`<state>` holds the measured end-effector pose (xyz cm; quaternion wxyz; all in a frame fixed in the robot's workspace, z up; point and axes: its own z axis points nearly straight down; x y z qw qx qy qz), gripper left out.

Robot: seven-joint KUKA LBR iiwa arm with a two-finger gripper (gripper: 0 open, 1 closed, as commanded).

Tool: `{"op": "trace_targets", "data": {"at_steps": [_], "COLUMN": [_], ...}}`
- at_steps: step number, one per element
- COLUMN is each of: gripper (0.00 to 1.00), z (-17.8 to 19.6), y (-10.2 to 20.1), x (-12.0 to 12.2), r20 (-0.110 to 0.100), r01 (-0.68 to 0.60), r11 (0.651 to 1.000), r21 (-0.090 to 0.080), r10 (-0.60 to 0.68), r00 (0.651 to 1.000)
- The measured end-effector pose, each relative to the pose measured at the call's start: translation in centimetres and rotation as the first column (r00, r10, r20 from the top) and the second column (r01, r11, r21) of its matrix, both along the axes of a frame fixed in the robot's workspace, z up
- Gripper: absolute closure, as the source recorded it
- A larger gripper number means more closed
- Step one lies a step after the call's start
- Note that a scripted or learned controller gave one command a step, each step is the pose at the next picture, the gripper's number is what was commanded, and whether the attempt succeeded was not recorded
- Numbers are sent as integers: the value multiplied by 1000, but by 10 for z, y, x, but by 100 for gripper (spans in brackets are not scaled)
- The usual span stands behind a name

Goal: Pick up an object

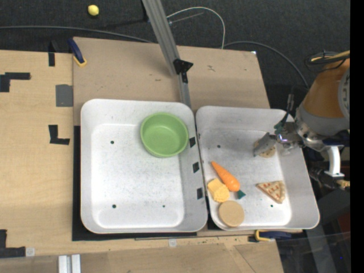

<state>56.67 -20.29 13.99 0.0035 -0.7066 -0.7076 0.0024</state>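
Reaching in from the right edge of the frame, the grey arm with its orange band [325,90] has its two-finger gripper [266,147] low over the upper right part of the right-hand shallow white bin [227,118]. A small tan and grey lump [267,150] sits right at the fingertips, but it blurs into the dark metal, so whether the fingers are apart, together, or clamped on it cannot be told.

Nothing looks lifted. The other candidates lie on the floor of the same bin, lower in the frame: an orange toy carrot [226,177] pointing up-left, a yellow-orange crinkled slice [218,190] touching its lower end, a round tan biscuit-like disc [231,213] just below that, and a triangular brown toasted wedge [272,190] to the lower right, apart from the rest. The left-hand white bin [102,169] holds a pale green plastic bowl [164,134] in its upper right corner.

As a judgement, the task is at the grasp stage: the approach is made and the gripper is down at an object, most likely the small lump. Left to do are a confirmed closure on it and a lift clear of the bin floor; with the hold unseen, the pick cannot be counted as done.
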Motion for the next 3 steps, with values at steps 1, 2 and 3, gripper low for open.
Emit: {"op": "trace_targets", "data": {"at_steps": [1, 2, 3], "gripper": [0, 100, 100], "z": [-52, -41, 17], "y": [1, 1, 7], "x": [0, 0, -6], "r20": [8, 6, 12], "r01": [-1, -1, 0], "r11": [1000, 1000, 1000], "r21": [-4, -1, -3], "r10": [1, 1, 0], "r00": [1000, 1000, 1000]}}
